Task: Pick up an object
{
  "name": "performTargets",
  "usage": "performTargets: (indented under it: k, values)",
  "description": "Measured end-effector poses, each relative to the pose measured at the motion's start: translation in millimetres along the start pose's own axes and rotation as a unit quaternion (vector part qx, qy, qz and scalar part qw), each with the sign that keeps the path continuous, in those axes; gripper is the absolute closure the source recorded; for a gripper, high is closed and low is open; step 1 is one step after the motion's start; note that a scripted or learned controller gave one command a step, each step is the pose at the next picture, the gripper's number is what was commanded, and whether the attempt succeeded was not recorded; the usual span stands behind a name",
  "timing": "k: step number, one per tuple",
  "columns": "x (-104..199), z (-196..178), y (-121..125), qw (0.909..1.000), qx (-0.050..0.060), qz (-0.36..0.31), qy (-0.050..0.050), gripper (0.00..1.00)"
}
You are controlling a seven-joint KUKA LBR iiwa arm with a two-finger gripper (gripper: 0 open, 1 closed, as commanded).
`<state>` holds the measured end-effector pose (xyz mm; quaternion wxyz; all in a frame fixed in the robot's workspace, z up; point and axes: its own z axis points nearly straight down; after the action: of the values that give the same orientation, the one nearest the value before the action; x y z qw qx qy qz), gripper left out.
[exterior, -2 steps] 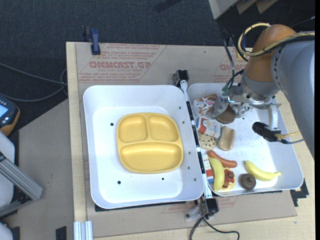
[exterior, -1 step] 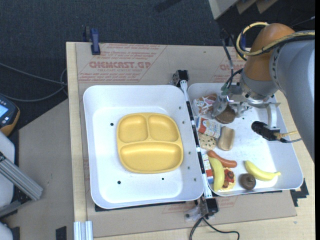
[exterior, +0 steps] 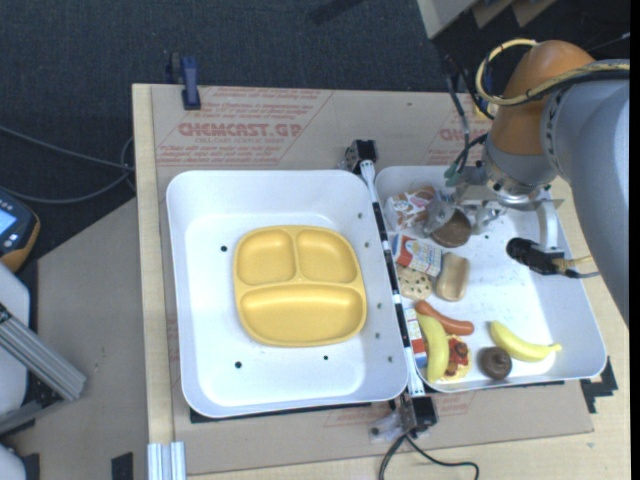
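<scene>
Arm down over the back of the right bin, among the toy food.

Nearest me in the right bin (exterior: 580, 353) lie a brown ball (exterior: 495, 363), a banana (exterior: 520, 342) and a second banana (exterior: 436, 346) beside a sausage (exterior: 446, 319). Further back sit a bread roll (exterior: 452, 276), a cookie (exterior: 415, 287) and a carton (exterior: 423, 257). The left bin (exterior: 200, 268) holds a yellow tray (exterior: 299, 286) with three compartments. At the far end the gripper (exterior: 455, 216) hangs right over a brown round piece (exterior: 451, 232), close to touching; how far its jaws stand apart I cannot tell, nor whether they grip anything.
</scene>
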<state>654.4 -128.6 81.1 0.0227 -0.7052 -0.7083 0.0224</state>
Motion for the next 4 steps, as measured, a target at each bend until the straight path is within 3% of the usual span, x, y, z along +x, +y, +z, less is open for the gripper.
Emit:
performTargets:
  k: [1, 2, 3, 4]
  values:
    - [4.5, -0.6, -0.6, 1.0, -0.001, 0.002, -0.006, 0.0]
    - [-15.2, 2.2, 2.5, 1.0, -0.008, 0.001, 0.004, 0.0]
    - [-7.0, 1.7, 1.9, 1.0, -0.009, 0.002, -0.003, 0.0]
    - [26.9, 1.6, 2.1, 1.0, -0.009, 0.003, -0.004, 0.0]
